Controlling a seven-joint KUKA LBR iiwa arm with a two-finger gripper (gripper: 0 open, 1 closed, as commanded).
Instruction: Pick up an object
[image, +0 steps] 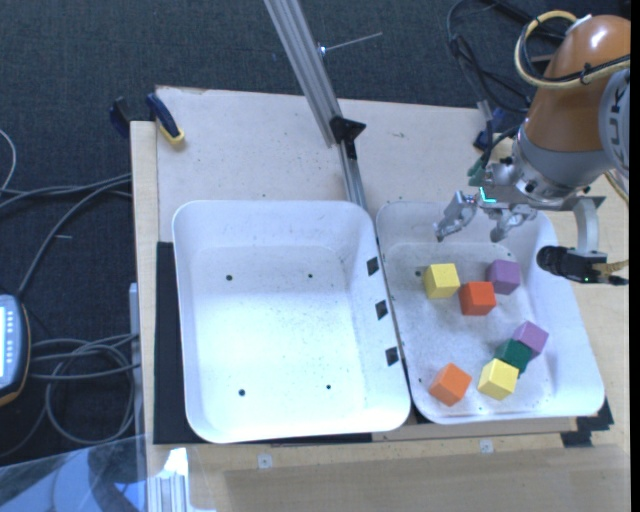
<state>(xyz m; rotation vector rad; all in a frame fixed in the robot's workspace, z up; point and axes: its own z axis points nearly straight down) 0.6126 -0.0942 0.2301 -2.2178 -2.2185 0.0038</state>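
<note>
Several small blocks lie in the right bin (570, 340): a yellow block (441, 280), a red block (477, 297), a purple block (504, 275), a second purple block (530, 336), a green block (516, 354), another yellow block (498, 378) and an orange block (451, 384). My gripper (478, 226) hangs over the bin's far end, above and behind the yellow, red and purple blocks. Its fingers are spread apart with nothing between them.
The left bin (190, 300) lies beside the right one. A slanted metal bar (318, 80) crosses the bench behind the bins. A blue and yellow clamp (165, 118) sits at the bench's far left corner. Cables lie on the floor to the left.
</note>
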